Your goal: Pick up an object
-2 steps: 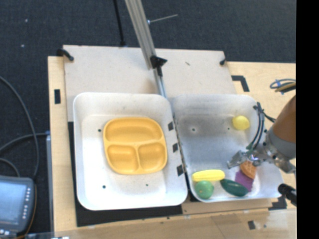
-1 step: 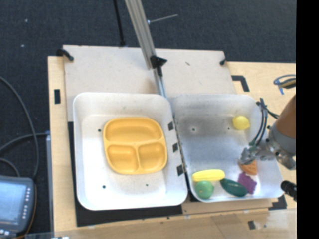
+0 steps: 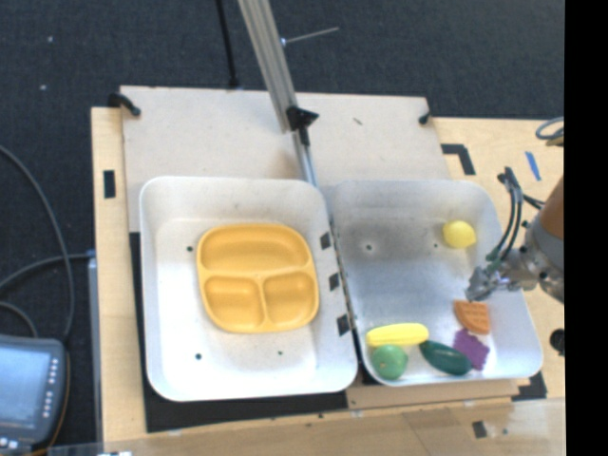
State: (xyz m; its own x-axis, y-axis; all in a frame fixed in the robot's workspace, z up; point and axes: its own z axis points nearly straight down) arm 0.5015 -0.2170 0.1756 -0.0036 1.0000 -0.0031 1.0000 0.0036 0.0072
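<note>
My gripper [image 3: 482, 287] hangs at the right side of the right bin [image 3: 408, 255], just above an orange toy piece [image 3: 473, 315]. A purple piece [image 3: 471, 348] lies below the orange one. Along the bin's front edge lie a dark green vegetable [image 3: 445, 357], a yellow banana [image 3: 397, 334] and a green round fruit [image 3: 389, 360]. A yellow lemon [image 3: 459, 234] rests near the bin's back right. Nothing shows between the gripper's tips.
The left bin [image 3: 171, 350] holds a yellow divided tray [image 3: 256, 276]. A metal pole [image 3: 271, 55] slants up from between the bins at the back. The arm's body fills the right edge beside the right bin.
</note>
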